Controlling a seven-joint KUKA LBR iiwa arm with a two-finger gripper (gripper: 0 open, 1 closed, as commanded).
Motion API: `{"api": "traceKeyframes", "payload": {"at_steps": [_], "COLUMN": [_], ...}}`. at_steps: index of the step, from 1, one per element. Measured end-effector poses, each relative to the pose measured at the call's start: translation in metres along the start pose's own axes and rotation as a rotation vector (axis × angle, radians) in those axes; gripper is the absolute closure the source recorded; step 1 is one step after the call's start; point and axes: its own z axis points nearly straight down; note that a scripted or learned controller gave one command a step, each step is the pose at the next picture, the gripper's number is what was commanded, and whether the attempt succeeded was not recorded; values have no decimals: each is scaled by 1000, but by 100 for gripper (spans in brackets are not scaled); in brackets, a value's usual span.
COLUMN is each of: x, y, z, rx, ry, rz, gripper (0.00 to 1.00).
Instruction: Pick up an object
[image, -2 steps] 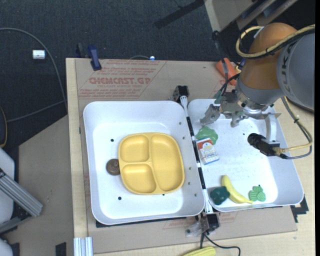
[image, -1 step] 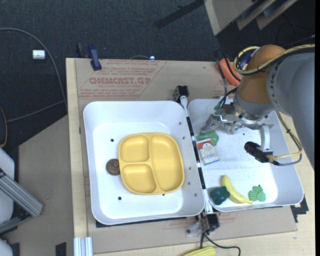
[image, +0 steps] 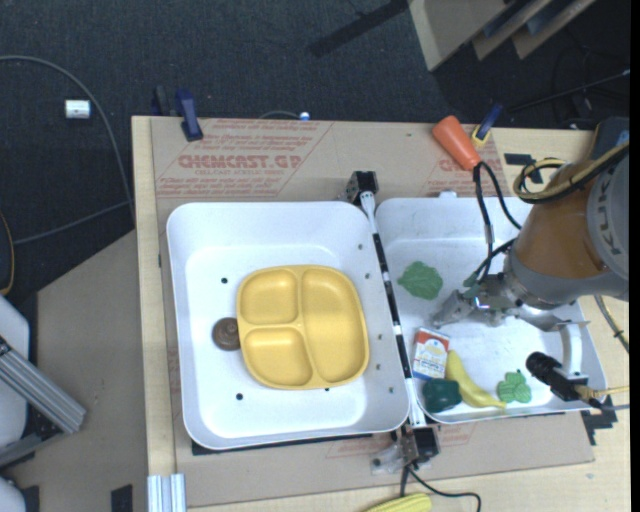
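Observation:
My gripper (image: 470, 303) hangs low over the middle of the right bin (image: 440, 222), under the grey arm with its orange band (image: 560, 240). A light green leafy toy (image: 421, 279) lies just left of it. Below the gripper a small red and white carton (image: 431, 353) sits by the bin's left wall. A yellow banana (image: 470, 385), a dark green piece (image: 440, 394) and a green broccoli-like piece (image: 514, 387) lie along the near edge. I see nothing held by the gripper.
The left bin (image: 190, 300) holds a yellow divided plate (image: 302, 326) with a small brown round thing (image: 226, 333) at its left side. A black cable (image: 487, 215) runs down to the wrist. An orange tool (image: 457, 143) lies on the bench behind the right bin.

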Motion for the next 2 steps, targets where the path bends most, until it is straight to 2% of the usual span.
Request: {"api": "traceKeyframes", "payload": {"at_steps": [1,2], "x": [39,38], "y": [5,-44], "z": [0,0], "rx": [0,1], "ry": [2,1], "rz": [-3,0], "gripper": [0,0]}}
